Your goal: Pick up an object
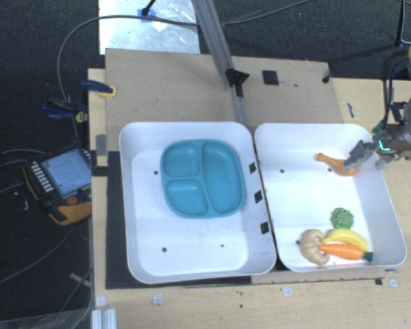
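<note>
The grey two-finger tool [362, 154], its grip state impossible to tell, meets the small orange plastic drumstick-shaped toy [334, 163] near the right white bin's [288, 184] far right corner; seemingly light, rigid and smooth, best pinched across its narrow shaft.

Grey end effector [362, 155] with a small cyan-lit marking.

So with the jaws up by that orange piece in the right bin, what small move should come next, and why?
Probably a short descent and a slight shift left, so the gripper centres over the orange piece. Its tip sits at that piece's right end, near the right bin's upper right corner, and I cannot see the piece held. The broccoli, banana and carrot lie apart in the lower corner.
</note>
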Tool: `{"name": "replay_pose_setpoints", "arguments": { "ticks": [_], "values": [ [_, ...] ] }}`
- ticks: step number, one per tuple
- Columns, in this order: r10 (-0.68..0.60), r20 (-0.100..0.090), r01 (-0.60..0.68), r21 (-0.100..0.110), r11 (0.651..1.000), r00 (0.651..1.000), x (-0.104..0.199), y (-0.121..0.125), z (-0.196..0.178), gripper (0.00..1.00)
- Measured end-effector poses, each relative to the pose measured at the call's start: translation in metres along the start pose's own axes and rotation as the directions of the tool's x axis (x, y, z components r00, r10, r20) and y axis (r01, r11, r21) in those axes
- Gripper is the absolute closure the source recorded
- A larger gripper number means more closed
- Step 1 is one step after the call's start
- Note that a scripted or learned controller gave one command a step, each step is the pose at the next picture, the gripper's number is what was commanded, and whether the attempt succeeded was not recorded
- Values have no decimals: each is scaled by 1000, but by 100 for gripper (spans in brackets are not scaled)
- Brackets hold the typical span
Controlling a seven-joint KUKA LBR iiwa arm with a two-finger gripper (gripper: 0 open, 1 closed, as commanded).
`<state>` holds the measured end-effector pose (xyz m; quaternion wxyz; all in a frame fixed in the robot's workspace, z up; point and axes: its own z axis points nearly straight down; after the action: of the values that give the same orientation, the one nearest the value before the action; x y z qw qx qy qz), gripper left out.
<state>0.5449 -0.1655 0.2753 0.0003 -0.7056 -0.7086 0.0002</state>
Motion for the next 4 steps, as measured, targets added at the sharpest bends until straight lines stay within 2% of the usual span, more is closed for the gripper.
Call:
{"name": "replay_pose_setpoints", "arguments": {
  "ticks": [1, 2, 3, 4],
  "values": [
    [-1, 1, 1, -3, 1000, 1000, 0, 1, -1, 0],
    [3, 1, -3, -2, 1000, 1000, 3, 5, 59, 0],
    [3, 0, -3, 0, 1000, 1000, 7, 0, 102, 0],
    [2, 0, -2, 0, 1000, 1000, 12, 9, 158, 0]
  ]
}}
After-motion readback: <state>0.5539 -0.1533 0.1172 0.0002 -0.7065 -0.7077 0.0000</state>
